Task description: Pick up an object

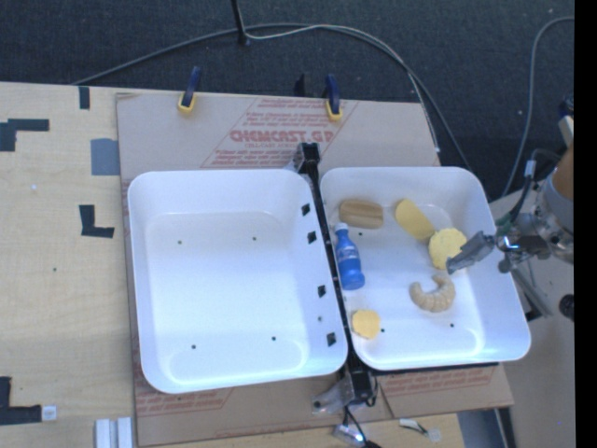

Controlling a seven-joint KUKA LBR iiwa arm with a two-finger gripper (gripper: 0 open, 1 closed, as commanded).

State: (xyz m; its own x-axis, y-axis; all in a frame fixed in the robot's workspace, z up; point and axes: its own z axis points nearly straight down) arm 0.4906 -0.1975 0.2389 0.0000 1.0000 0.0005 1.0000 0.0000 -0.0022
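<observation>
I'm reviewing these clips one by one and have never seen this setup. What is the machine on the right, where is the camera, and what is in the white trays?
One camera looks down at a slant on a bench with two shallow white bins. The left bin sits beside the right bin. The right bin holds a blue bottle, a brown bread roll, two yellow pieces, a pale curved piece and a small yellow round piece. The robot arm reaches in from the right; its gripper hangs over the right bin's edge, holding nothing visible.
</observation>
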